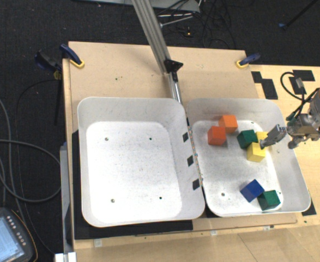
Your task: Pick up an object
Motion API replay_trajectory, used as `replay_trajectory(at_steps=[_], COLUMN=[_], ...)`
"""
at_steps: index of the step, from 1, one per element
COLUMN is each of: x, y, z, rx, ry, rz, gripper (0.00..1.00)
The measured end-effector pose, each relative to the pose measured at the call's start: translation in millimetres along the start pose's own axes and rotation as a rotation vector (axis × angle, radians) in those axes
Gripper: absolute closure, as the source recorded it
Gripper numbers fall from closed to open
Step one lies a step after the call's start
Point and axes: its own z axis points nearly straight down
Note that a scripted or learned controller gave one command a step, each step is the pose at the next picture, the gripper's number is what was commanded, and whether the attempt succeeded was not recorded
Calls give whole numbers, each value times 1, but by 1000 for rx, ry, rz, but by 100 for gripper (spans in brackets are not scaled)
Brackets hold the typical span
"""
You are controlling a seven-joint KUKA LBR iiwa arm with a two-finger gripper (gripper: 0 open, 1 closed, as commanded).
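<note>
Where the gripper (275, 137) reaches in, grip state unclear, a yellow cube (255, 153) sits just below, corner-on, squat.

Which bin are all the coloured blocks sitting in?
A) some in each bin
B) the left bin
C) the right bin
C: the orange blocks, green blocks, yellow blocks and blue block all lie inside the right bin, where the end effector is reaching near the yellow ones; the left bin shows just its speckled white floor.
</note>
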Motion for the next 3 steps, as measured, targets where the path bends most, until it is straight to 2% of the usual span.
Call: replay_trajectory(at_steps=[1,3], x=[0,10], y=[0,-2], z=[0,90], rx=[0,4], ry=[0,1], rz=[1,2], gripper=[0,0])
